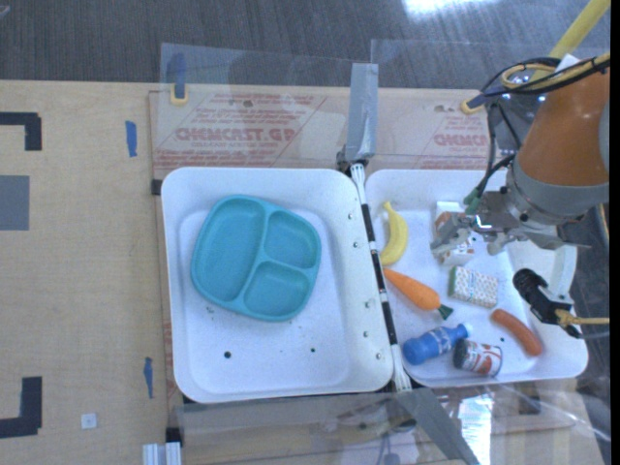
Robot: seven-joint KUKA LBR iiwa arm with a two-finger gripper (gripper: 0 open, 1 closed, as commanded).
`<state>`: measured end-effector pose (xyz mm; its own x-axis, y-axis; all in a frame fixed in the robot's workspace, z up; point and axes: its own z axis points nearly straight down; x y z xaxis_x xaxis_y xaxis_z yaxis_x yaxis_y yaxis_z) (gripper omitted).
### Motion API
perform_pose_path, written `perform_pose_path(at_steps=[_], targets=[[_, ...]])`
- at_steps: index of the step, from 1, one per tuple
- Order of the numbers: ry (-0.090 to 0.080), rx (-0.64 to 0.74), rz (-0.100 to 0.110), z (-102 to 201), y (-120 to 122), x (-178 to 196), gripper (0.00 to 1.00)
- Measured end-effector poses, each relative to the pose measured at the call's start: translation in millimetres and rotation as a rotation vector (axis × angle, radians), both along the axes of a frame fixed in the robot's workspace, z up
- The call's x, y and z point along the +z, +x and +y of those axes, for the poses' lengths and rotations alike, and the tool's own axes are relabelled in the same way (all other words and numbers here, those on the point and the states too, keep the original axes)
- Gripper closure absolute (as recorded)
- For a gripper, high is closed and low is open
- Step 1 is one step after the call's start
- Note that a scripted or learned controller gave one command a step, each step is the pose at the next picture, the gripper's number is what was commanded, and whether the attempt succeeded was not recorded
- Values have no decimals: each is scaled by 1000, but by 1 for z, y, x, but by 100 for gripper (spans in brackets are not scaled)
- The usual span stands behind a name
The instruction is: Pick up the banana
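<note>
Lying at left edge of right bin, banana sat against divider, carrot just below it; claw hovered near banana's right, apart from it; could not tell how far open, nothing seen held; blue bottle, can, sausage lay nearer front; teal plate rested in left bin.

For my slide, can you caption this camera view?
Robot hand hovers near the banana in the right bin.

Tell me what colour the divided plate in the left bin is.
Turquoise blue; the divided plate shows clearly in the camera view.
</note>
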<state>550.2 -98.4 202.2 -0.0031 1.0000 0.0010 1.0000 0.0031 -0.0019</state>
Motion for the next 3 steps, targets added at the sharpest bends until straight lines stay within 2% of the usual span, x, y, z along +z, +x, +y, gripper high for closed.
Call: perform_pose_path(at_steps=[1, 2, 3], targets=[[-1, 87, -3, 40, 22, -18, 0], [-1, 103, -4, 59, 85, -17, 0], [0, 280, -1, 1, 64, -44, 0]])
